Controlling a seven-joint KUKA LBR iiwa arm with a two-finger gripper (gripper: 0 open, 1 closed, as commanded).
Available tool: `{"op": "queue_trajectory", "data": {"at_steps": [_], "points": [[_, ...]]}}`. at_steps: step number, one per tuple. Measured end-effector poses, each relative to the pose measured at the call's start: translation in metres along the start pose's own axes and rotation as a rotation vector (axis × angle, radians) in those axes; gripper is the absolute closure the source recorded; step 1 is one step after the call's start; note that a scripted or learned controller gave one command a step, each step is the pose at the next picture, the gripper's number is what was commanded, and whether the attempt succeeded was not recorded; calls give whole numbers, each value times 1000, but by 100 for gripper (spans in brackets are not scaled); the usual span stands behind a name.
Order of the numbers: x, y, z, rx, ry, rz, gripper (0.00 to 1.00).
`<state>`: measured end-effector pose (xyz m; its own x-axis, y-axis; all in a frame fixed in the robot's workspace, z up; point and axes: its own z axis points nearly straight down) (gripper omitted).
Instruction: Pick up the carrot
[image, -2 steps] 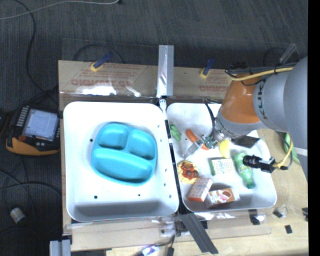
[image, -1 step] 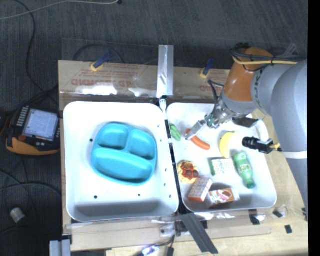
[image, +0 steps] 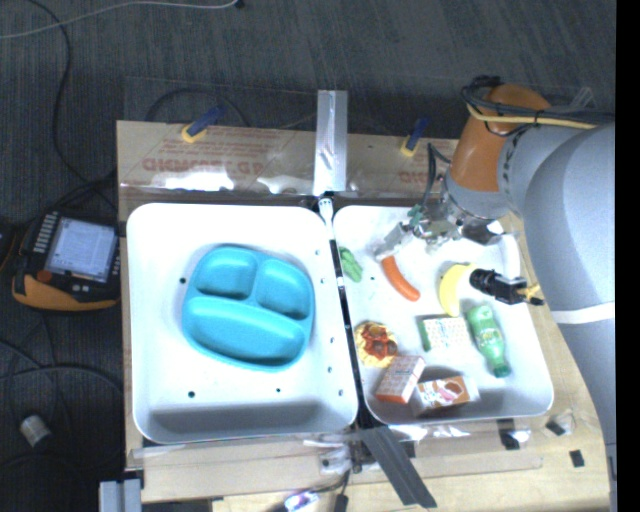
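The carrot (image: 400, 278), a short orange stick, lies slantwise in the upper left part of the right bin (image: 530, 400). My gripper (image: 418, 226) hangs over the back of that bin, just above and to the right of the carrot's upper end. Nothing shows between the gripper and the carrot, which rests on the bin floor.
Around the carrot lie a green vegetable (image: 350, 265), a yellow banana (image: 452, 286), a green bottle (image: 487, 340), a green-and-white box (image: 438, 332), a pizza-like toy (image: 375, 342) and two small cartons (image: 400, 379) (image: 443, 392). The left bin (image: 160, 400) holds a blue divided tray (image: 248, 305).
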<state>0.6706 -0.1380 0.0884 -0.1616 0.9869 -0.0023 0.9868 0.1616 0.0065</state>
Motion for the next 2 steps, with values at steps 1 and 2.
{"op": "queue_trajectory", "data": {"at_steps": [1, 2], "points": [[34, -3, 0, 0, -3, 441, 0], [58, -9, -95, 9, -2, 442, 0]]}}
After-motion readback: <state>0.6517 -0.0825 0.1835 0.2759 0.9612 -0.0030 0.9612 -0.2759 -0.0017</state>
